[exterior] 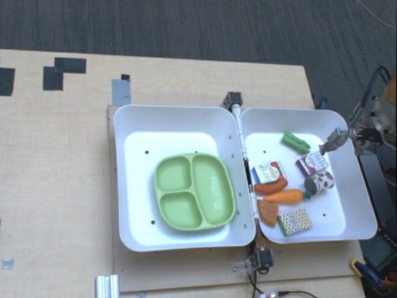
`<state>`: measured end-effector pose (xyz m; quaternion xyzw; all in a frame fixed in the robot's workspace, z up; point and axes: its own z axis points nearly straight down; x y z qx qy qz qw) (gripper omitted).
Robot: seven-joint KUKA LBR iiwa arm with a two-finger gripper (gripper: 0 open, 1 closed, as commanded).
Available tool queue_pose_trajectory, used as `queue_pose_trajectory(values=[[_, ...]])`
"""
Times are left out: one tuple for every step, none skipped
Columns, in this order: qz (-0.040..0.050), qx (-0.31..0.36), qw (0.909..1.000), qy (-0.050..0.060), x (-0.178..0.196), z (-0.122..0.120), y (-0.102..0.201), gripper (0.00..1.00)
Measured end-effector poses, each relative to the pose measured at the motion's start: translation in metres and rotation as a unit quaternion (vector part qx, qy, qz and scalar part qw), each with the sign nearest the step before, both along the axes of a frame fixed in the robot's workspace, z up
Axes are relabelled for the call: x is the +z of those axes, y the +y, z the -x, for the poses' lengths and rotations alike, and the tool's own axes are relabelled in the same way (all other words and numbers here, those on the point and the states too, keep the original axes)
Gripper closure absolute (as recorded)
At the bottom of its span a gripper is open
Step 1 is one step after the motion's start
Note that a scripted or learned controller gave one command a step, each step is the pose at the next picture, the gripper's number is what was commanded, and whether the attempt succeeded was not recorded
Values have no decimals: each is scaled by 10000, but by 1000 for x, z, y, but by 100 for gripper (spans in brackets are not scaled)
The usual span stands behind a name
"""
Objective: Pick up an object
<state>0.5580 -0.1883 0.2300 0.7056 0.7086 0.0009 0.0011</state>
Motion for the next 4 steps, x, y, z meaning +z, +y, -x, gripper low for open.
queue_pose_trajectory(values=[[0,-7,10000,-4,-141,55,45,0],[13,-9,10000,-51,-143,68,104,0],[15,-6,10000,-80,-131,66,105,100],[14,-4,10000,-78,-131,66,105,0]])
